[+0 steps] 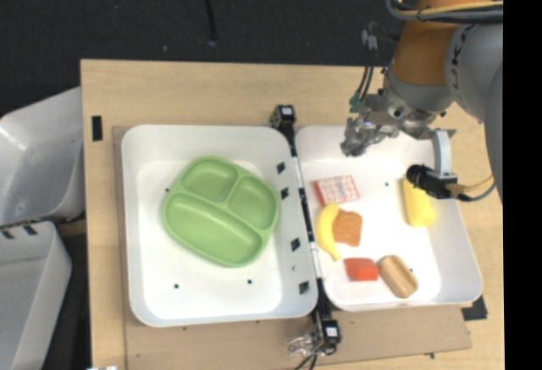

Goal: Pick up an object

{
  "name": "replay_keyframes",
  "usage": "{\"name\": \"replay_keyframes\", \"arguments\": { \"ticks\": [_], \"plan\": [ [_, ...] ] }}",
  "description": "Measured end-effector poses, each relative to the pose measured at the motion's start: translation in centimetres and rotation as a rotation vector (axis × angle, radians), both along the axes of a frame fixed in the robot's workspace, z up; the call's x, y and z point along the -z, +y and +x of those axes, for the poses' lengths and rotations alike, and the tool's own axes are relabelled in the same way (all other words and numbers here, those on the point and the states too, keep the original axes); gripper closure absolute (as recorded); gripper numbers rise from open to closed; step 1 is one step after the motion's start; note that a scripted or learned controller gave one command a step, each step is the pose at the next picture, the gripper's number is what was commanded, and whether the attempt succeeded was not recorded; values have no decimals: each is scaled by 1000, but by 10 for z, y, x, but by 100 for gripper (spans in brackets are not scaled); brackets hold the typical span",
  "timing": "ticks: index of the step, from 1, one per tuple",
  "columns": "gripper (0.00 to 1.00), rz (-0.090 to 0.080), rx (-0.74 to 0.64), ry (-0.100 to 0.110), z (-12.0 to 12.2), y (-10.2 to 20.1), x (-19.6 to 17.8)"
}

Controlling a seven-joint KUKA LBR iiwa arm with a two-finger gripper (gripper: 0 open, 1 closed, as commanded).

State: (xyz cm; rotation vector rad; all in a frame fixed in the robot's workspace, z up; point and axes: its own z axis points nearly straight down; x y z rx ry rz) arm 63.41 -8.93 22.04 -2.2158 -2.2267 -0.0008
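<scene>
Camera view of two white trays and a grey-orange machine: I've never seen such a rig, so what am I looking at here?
One camera looks down at a slant on a bench. The machine at right is a robot arm; its gripper hangs over the right bin's far end with nothing seen between its fingers. That bin contains toy items: a patterned red card, a banana, an orange piece, a red block, a brown cylinder and a yellow piece. The left bin holds a green divided plate.
</scene>
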Motion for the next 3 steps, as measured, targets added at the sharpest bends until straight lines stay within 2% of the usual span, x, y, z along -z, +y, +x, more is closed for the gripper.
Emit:
{"name": "replay_keyframes", "arguments": {
  "ticks": [2,3],
  "plan": [
    [100,1,-2,-2,14,112,-27],
    [100,0,-2,-2,25,170,-22]
  ]
}}
